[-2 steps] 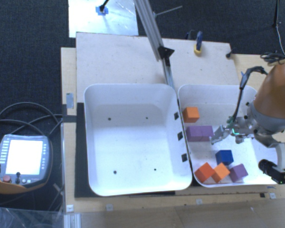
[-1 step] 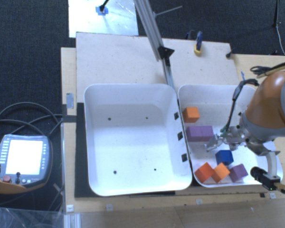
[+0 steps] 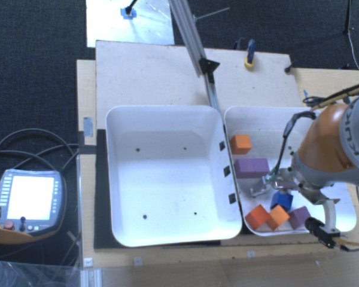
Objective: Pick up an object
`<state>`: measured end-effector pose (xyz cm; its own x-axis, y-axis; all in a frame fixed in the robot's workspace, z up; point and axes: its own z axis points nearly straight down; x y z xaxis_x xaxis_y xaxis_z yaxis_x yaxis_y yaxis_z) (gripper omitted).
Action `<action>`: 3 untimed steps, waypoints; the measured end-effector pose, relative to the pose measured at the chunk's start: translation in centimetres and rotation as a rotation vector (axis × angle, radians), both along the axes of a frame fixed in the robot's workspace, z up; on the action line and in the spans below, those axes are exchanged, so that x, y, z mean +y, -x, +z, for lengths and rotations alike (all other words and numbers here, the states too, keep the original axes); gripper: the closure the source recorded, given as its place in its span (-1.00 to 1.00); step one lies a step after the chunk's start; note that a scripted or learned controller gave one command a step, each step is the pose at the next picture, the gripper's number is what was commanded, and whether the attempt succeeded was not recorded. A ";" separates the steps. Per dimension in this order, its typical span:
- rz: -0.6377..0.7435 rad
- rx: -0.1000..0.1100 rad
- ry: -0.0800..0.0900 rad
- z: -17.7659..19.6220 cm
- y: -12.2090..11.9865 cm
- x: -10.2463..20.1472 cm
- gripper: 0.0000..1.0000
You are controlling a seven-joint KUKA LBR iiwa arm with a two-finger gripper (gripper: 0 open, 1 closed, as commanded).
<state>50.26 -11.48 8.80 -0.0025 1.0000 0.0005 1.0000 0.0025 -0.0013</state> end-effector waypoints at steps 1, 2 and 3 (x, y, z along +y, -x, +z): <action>0.002 -0.005 0.001 1.3 -0.2 0.0 1.00; 0.001 -0.008 0.002 5.8 0.0 -0.5 1.00; 0.002 -0.011 0.003 11.9 -0.7 -1.2 1.00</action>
